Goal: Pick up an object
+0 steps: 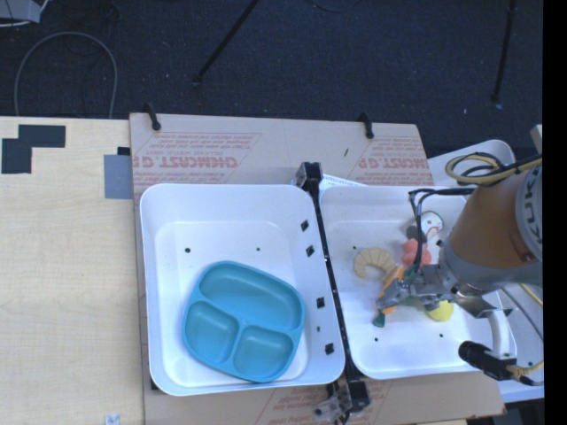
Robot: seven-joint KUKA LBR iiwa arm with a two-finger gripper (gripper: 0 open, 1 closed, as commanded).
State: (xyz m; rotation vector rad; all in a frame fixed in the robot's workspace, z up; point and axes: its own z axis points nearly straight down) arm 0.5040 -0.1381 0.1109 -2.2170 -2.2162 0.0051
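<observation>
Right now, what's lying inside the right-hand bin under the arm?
In the right bin a tan croissant-like piece, an orange item and a yellow object lie near the gripper. The arm covers whatever lies beneath it.

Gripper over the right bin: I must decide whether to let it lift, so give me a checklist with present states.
1. Gripper is down among the right bin's small objects: ok.
2. An object seen between its fingers: cannot tell, the clutter blurs together.
3. Croissant-shaped piece lies apart from the gripper: ok.
4. Yellow object sits close beside the wrist and may get nudged: not ok.
5. Blue divided plate lies in the left bin, out of the way: ok.
</observation>
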